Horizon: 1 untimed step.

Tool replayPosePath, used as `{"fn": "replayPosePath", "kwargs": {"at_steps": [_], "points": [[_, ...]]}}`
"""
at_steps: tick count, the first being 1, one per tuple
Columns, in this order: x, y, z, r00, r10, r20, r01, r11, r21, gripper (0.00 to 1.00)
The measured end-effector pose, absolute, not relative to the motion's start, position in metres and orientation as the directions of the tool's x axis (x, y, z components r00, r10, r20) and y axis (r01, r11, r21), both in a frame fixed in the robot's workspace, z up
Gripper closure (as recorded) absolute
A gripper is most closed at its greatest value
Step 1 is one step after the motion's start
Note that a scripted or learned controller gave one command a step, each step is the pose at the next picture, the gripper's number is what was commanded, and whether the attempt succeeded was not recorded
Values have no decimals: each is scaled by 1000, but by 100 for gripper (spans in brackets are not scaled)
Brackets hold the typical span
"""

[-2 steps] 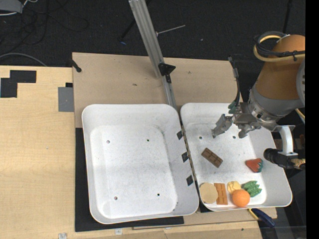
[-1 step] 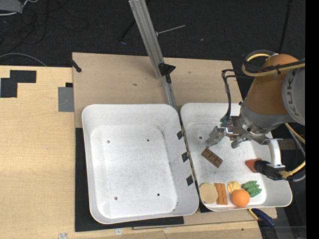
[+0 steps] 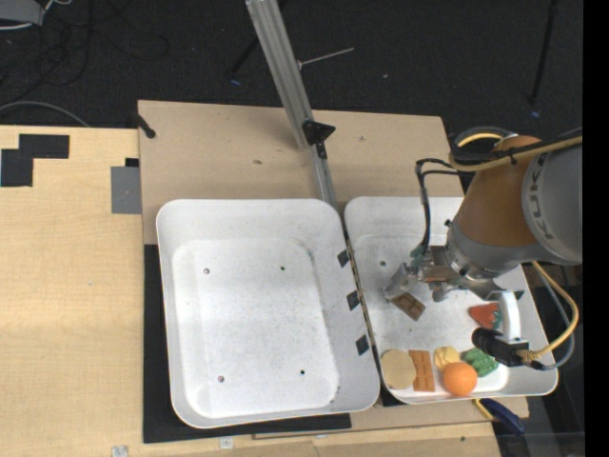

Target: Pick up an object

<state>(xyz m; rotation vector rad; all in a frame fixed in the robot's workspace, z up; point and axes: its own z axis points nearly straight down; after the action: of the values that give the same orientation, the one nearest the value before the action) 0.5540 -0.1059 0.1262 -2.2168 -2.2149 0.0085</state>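
Observation:
My gripper hangs low in the middle of the right bin, reaching in from the right under the arm's orange band. A small brown block lies just below its fingertips, touching or nearly touching them. Along the bin's front edge sit a tan bread-like piece, an orange-brown strip, a small yellow item, an orange ball and a green item. A red piece lies at the right, partly behind the arm.
The left bin stands beside the right one, joined by black clips. A slanted metal rail rises behind the bins. Cables hang around the arm at the right.

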Motion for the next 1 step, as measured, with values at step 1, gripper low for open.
{"fn": "replayPosePath", "kwargs": {"at_steps": [1], "points": [[555,-109,139,9,1000,1,1000,-9,-4,100]]}}
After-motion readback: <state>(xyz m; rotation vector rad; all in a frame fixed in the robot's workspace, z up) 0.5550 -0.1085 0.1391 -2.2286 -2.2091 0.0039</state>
